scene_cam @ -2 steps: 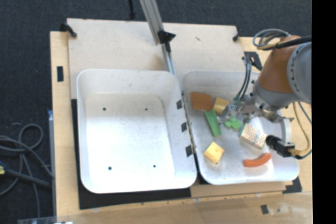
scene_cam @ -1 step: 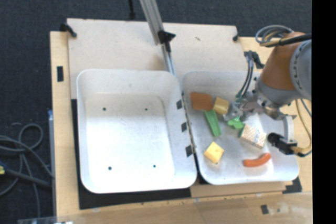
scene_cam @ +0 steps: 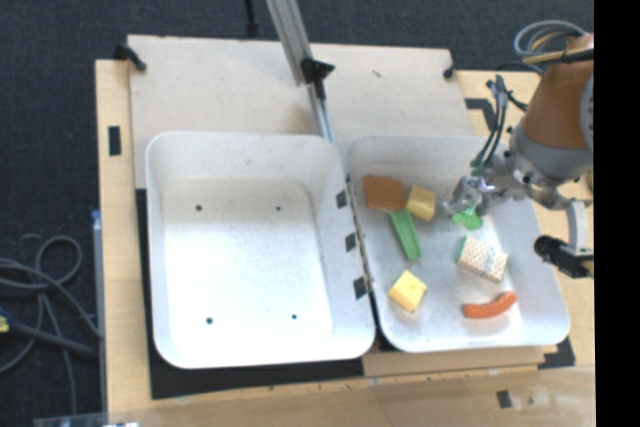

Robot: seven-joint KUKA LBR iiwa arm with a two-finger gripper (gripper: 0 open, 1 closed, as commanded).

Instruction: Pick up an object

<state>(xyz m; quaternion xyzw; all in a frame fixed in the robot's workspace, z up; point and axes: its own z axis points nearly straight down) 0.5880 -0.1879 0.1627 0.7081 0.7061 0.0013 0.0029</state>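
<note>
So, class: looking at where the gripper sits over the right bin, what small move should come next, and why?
Probably a short straight descent. The gripper hangs over a small green piece in the right bin, with the patterned white block just below it in the view. I cannot tell from here how its tips are set, so it should go slowly.

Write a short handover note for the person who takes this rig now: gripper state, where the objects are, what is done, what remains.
Gripper: low in the right bin, at a small green piece; a hold cannot be judged.
Objects, all in the right bin: brown block, pale yellow block, green bar, yellow cube, patterned white block, orange-red sausage shape.
Done: arm is down among the objects.
Left: a confirmed grasp and lift.
</note>
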